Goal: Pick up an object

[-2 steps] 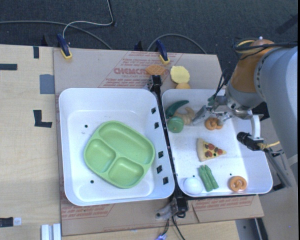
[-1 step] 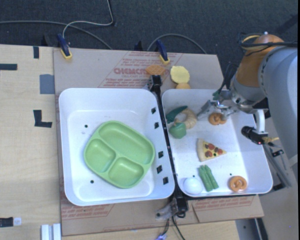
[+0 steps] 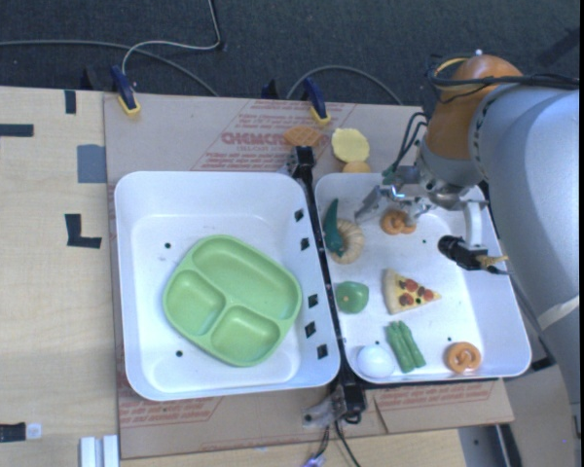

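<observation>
here hand just above pretzel, right bin.

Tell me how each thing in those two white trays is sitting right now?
Green plate: flat, tilted askew, in left bin.
Pizza slice: flat, right bin.
Pretzel: lying just below the gripper.
Donut: flat, near corner.
Egg: beside green beans.
Lime: resting by the divider.

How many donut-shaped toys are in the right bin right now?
2. One donut lies near the bin's far end, right beside the hand. The other donut sits in the near right corner. The arm may hide more.
</observation>
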